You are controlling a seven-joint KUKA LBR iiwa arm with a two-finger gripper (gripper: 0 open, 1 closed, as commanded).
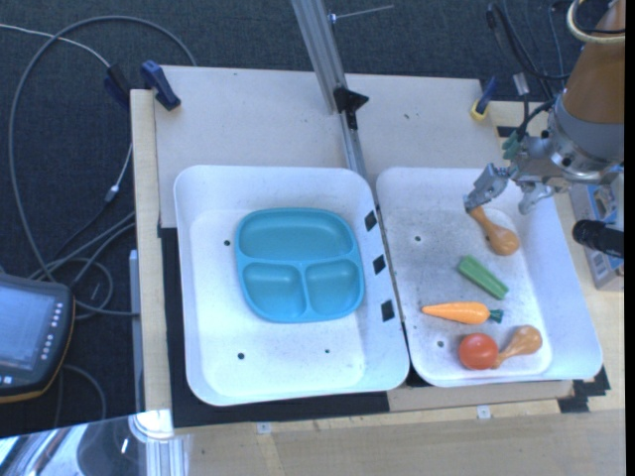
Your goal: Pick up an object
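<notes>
1. My two-finger gripper (504,190) hangs over the far part of the right white bin (556,266), its grey fingers (485,184) spread wide with nothing between them.
2. The nearest thing to take is the tan, gourd-shaped toy with a narrow neck (493,231). It lies on the bin floor just below and between my fingertips, its thin neck close under my left-hand finger and its round bulb a little nearer the camera.
3. Its long axis runs slantwise, from the neck at the far left down to the bulb at the near right. I judge that my fingers would need to straddle it across that line, not along it.
4. Other things lie further toward the near edge: a green block-like stick (482,276), an orange carrot with a green tip (460,312), a red tomato (477,351), and a second tan gourd (521,342) touching the tomato.
5. All of these stand well apart from my target, so nothing crowds the descent. The bin's far wall is near, which I judge the one thing to mind.
6. The left white bin (203,296) holds a blue sectioned plastic plate (298,263), well away from my reach.
</notes>
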